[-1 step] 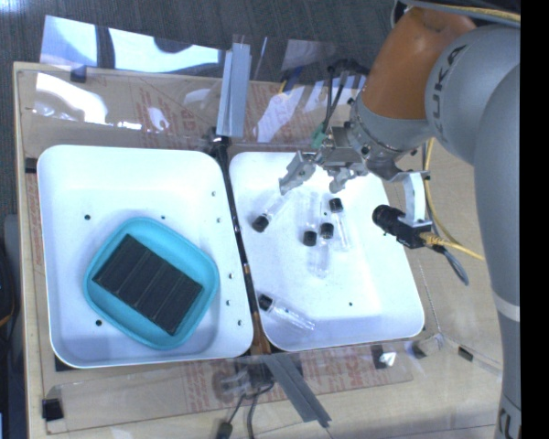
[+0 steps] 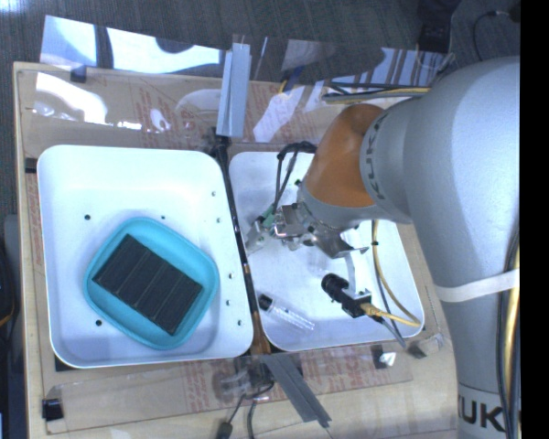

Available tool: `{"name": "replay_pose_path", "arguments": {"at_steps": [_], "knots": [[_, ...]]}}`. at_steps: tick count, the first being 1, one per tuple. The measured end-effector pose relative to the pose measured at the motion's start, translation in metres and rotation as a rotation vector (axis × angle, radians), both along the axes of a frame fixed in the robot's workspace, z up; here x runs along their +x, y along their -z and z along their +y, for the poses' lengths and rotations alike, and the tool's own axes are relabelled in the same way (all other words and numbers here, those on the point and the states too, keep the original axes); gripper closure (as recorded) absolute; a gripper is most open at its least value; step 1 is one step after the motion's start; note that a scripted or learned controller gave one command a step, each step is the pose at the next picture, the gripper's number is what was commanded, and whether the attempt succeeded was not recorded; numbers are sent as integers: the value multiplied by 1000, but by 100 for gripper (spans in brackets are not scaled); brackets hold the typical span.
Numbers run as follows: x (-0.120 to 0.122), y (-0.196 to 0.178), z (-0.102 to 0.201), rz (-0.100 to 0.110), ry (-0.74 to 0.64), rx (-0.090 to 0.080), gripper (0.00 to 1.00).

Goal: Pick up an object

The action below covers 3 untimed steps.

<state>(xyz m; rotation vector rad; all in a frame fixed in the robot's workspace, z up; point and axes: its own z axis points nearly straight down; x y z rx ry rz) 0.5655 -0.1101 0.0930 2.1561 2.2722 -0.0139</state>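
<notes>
I had the gripper (image 2: 273, 227) low at the right bin's (image 2: 398, 323) 10 o'clock; whether its fingers were open, I couldn't tell. The marker pen (image 2: 284, 313) lay at 6 o'clock, so I judged centring over it before descending mattered.

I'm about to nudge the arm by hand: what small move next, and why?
Probably shift the pincer toward the bench's near edge, over the small pen-like item on the right bin floor. That item lies apart from the pincer; the teal tray sits in the left bin.
</notes>
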Motion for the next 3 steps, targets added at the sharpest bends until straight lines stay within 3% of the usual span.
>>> {"name": "replay_pose_path", "arguments": {"at_steps": [1,2,3], "knots": [[32,0,6,-2,275,5,0],[32,-9,8,3,270,8,100],[49,2,-21,3,279,14,100]]}}
